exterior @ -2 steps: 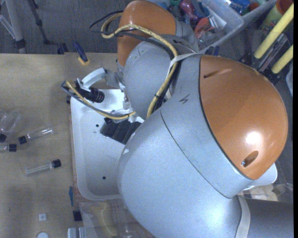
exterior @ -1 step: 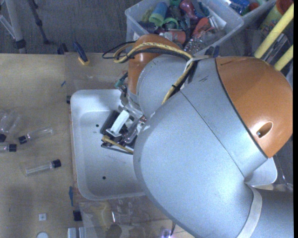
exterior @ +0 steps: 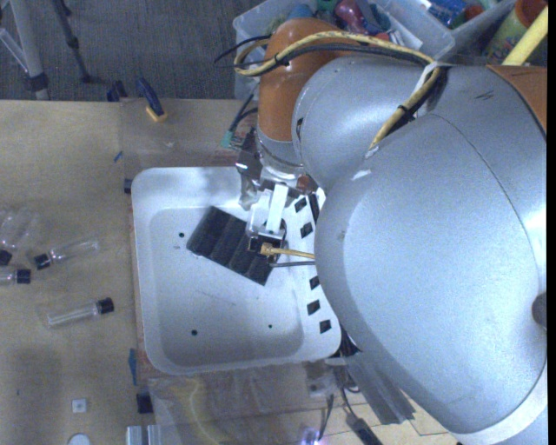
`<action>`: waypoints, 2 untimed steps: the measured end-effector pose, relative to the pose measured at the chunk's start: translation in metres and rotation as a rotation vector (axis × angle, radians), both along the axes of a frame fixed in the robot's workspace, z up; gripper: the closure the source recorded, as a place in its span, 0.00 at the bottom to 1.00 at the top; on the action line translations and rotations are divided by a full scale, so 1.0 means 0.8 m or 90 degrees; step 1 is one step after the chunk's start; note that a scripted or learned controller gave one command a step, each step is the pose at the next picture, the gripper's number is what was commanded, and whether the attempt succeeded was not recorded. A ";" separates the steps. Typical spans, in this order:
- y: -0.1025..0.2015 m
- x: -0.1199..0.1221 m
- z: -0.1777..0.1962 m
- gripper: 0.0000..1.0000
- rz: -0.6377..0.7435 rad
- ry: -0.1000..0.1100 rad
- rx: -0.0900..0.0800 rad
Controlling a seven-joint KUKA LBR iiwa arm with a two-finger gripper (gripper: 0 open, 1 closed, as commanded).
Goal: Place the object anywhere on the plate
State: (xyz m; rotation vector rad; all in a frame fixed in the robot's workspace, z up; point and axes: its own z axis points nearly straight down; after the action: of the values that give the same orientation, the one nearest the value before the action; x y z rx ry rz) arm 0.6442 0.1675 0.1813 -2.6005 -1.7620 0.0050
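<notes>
A flat black ribbed slab (exterior: 221, 241) lies tilted in the middle of the left white bin (exterior: 165, 287), toward its far right part. My gripper (exterior: 260, 202) hangs over the slab's right end, under the orange wrist band, close above it or touching it; I cannot tell which. The wrist and arm hide the gripper's tip and whatever lies beneath it. The bin's near floor shows bare white with a few small dark dots.
The big grey arm body (exterior: 434, 243) covers the right half of the view. Clear vials with black caps (exterior: 78, 310) lie on the bench to the left of the bin. A blue clamp (exterior: 155, 110) sits at the back, and a crate of coloured items (exterior: 373, 17) behind the arm.
</notes>
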 end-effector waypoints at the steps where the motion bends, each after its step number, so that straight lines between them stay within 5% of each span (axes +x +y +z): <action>1: 0.013 0.022 0.052 1.00 -0.440 -0.002 0.001; 2: 0.069 0.014 -0.052 1.00 -0.548 -0.002 0.000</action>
State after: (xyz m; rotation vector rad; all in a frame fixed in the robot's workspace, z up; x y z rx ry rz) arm 0.6553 0.2229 0.1399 -3.0986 -0.5158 0.0004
